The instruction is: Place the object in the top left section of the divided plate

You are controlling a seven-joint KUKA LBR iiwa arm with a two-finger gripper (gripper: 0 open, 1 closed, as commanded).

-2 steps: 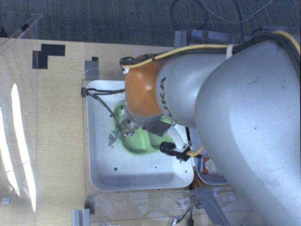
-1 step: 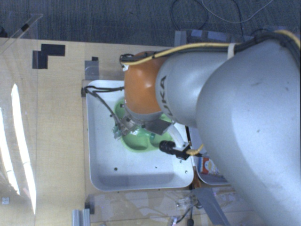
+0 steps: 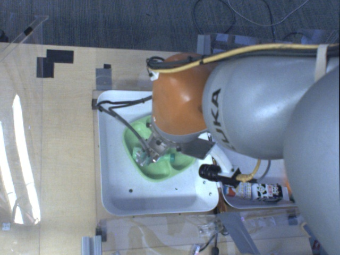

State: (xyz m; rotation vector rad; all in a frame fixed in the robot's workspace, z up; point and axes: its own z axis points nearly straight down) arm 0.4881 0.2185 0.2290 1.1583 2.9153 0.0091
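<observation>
A green divided plate (image 3: 158, 171) lies in the left white bin (image 3: 114, 163), mostly covered by the arm. My gripper (image 3: 144, 156) is low over the plate's middle, reaching in from the right. A small teal thing (image 3: 171, 156) shows just to the right of the gripper, over the plate; whether it is held is hidden from view. The orange wrist band (image 3: 178, 102) hides the plate's far part.
The right bin (image 3: 234, 202) holds a white bottle with black markings (image 3: 259, 191), lying on its side near the front. The arm's grey body covers most of that bin. Bare bin floor shows to the left of and in front of the plate.
</observation>
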